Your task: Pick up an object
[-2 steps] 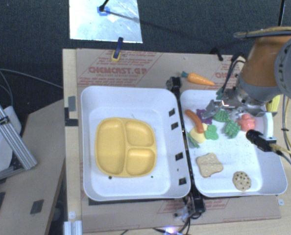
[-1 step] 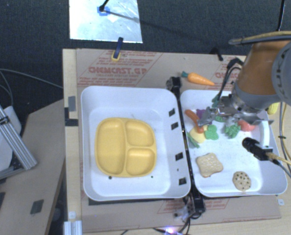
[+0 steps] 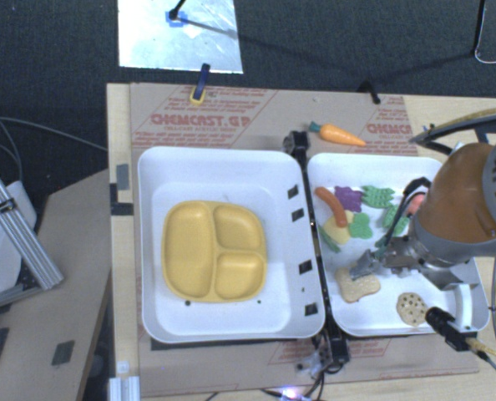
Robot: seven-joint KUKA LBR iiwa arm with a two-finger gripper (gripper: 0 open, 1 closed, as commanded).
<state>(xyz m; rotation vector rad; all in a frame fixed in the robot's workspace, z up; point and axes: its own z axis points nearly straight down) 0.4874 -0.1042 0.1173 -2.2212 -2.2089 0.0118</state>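
The right bin [image 3: 465, 307] holds several toy foods: a red-orange sausage [image 3: 331, 205], purple grapes [image 3: 348, 197], green leafy pieces [image 3: 378, 197], a yellow piece [image 3: 333, 236], a tan bread-shaped piece [image 3: 358, 286] and a speckled cookie [image 3: 411, 307]. My gripper [image 3: 370, 264] hangs low in this bin, just above the upper edge of the tan piece. The grey arm with its orange band [image 3: 457, 199] covers the bin's right part and whatever lies under it.
The left bin [image 3: 223, 164] carries a yellow divided plate [image 3: 215, 251]. An orange toy carrot [image 3: 338, 134] lies on the cardboard behind the right bin. A black clip strip [image 3: 308, 224] runs between the bins. Cables trail at the right.
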